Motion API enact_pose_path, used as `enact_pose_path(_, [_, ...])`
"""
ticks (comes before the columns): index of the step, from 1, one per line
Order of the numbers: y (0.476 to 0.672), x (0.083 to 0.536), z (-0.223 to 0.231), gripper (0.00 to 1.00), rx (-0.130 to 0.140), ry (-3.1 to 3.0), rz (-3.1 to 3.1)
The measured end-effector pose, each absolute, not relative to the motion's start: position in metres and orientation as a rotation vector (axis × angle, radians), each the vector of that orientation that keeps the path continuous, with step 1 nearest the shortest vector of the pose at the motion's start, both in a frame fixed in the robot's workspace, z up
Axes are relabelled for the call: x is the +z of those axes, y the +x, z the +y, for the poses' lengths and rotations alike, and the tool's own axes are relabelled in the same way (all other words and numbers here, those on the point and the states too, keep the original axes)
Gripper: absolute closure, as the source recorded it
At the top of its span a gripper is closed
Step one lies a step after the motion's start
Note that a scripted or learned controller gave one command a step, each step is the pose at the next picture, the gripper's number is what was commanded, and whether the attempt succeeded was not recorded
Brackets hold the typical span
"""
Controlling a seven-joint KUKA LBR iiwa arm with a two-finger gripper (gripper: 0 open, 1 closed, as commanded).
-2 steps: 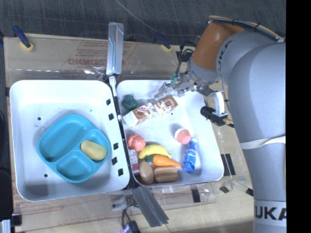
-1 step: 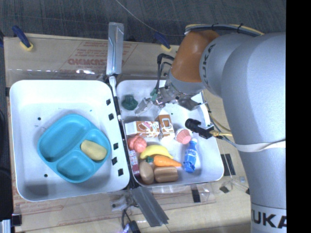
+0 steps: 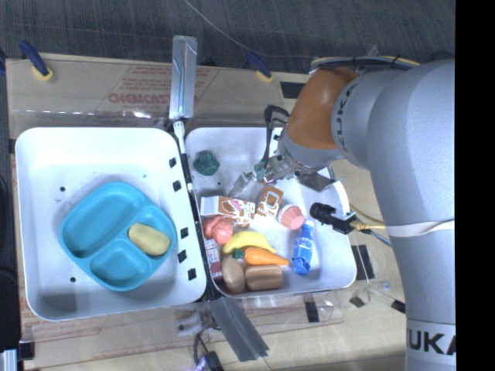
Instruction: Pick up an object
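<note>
The right bin [image 3: 232,141] holds several toy foods. A teal lump [image 3: 206,161] lies near its back left. Toward the front sit a patterned carton [image 3: 234,207], a brown-and-white carton [image 3: 269,202], a pink round piece [image 3: 292,217], a banana [image 3: 247,242], a carrot [image 3: 265,256] and a blue bottle [image 3: 303,250]. My gripper [image 3: 259,175] hangs low over the middle of this bin, just behind the two cartons and to the right of the teal lump. I see nothing clearly held in it.
The left bin [image 3: 46,153] carries a blue divided plate [image 3: 100,222] with a yellow lump [image 3: 149,239] in one compartment. A metal divider bar [image 3: 182,76] stands between the bins. The arm's orange band [image 3: 317,110] and grey body cover the right bin's far right side.
</note>
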State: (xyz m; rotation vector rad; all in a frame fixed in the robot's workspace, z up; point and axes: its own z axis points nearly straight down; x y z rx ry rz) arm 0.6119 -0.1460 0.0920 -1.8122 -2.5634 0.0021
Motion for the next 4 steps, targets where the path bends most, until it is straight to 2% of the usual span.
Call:
enact_pose_path(1, [0.577, 0.093, -0.157, 0.00, 0.000, -1.810, -2.569])
enact_pose_path(2, [0.518, 0.094, -0.148, 0.00, -0.004, -1.586, -2.718])
enact_pose_path(3, [0.496, 0.094, -0.143, 0.00, -0.008, -1.432, -2.808])
enact_pose_path(4, [0.488, 0.136, -0.156, 0.00, -0.002, -0.470, -3.145])
